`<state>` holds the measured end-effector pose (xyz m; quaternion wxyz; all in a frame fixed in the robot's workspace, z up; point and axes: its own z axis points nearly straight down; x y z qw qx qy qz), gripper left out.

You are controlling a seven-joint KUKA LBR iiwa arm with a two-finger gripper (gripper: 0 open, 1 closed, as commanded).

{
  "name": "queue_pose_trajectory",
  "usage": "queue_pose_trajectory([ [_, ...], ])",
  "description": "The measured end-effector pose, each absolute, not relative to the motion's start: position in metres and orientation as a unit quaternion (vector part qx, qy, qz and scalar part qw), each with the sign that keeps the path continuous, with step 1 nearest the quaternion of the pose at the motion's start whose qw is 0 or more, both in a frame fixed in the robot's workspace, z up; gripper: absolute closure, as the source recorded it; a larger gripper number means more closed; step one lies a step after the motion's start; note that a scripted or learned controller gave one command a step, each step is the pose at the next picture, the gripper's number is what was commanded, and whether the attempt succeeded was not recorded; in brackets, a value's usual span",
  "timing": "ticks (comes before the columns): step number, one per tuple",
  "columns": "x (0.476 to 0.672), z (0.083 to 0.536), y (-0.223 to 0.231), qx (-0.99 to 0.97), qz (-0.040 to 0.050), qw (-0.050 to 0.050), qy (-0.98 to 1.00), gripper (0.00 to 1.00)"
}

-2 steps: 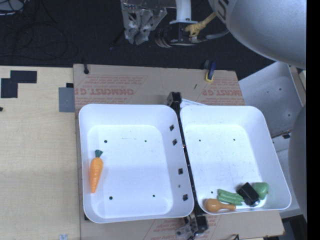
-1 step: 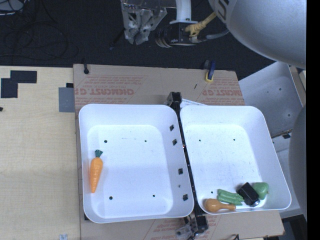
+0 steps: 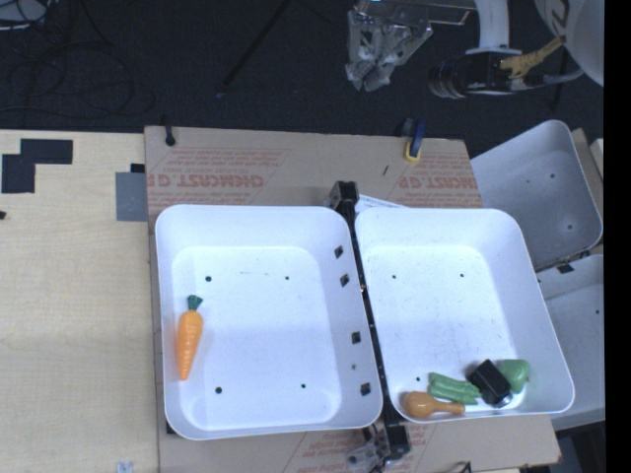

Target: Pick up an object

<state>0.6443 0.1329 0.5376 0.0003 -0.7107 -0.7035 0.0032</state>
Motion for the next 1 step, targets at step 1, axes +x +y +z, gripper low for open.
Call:
queue_pose_trajectory([
  [1,0.6431,0.5367,0.2472,-0.704,0.0009,0.001,-0.710,1.00],
])
